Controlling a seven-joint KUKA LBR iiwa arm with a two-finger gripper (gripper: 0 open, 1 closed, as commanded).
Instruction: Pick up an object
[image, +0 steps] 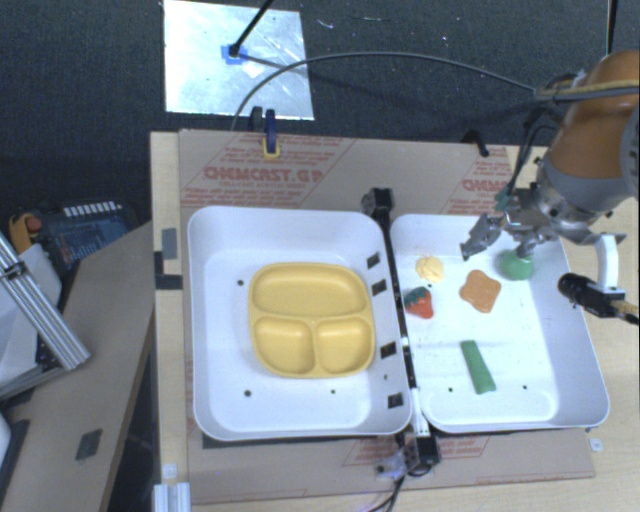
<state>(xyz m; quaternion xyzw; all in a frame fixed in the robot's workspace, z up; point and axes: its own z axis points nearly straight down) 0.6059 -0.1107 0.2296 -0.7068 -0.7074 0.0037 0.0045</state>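
Note:
The right bin (575, 385) holds several small items. Among them are a pale yellow piece (430, 268), a red and green strawberry-like piece (419, 302) and an orange piece (481, 291). A green stick (478, 366) lies nearer the front, and a round green piece (517, 265) sits at the back right. My gripper (503, 245) is over the back of this bin, its fingers spread apart and nothing between them. The round green piece lies right by its right finger, and the orange piece is just in front of the gripper.
The left bin (215, 300) holds a yellow divided tray (310, 318). A black divider with clips (392, 300) runs between the bins. A black fitting (590, 290) sticks in over the right bin's right edge. A cable arcs above the bench at the back.

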